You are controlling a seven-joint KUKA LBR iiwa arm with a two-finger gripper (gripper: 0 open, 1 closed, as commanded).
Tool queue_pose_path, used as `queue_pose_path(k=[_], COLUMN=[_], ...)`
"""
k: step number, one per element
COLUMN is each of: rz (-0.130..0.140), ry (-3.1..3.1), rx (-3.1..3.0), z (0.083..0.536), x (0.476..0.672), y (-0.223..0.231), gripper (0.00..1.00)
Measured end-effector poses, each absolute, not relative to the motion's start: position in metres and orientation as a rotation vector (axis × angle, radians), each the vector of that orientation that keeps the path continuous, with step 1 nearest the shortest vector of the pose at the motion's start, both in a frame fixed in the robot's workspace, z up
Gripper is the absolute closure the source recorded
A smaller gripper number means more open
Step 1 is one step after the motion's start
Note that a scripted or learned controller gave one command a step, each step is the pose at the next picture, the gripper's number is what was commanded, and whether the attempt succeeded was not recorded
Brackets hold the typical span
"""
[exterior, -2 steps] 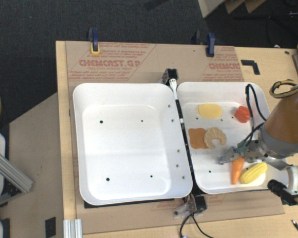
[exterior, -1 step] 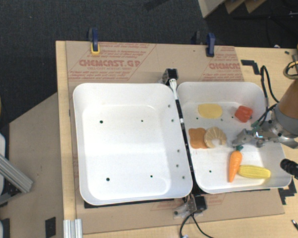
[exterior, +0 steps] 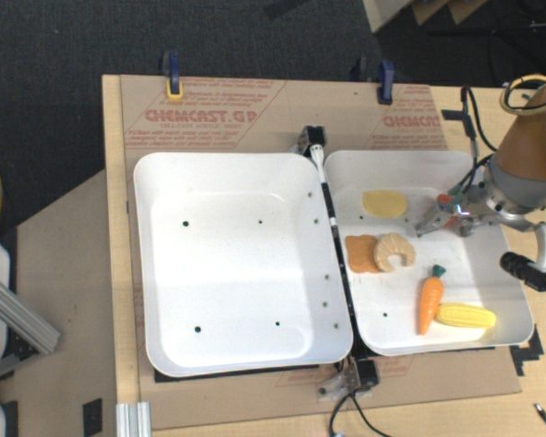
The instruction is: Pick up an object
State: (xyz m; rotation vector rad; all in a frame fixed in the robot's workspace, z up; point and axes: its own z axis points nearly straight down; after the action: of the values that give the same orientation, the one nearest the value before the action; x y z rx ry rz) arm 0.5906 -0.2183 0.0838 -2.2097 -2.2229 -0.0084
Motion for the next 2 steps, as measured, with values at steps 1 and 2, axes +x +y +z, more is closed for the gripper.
queue_pose_path(k=[1,2], rz=[-0.01,-0.002], ry=[-2.222,-2.227], rx=[-2.211,-2.221], z=[0.084,0.097], x=[0.646,0.645], y=[-0.218,-0.223], gripper=[0.0,1.0])
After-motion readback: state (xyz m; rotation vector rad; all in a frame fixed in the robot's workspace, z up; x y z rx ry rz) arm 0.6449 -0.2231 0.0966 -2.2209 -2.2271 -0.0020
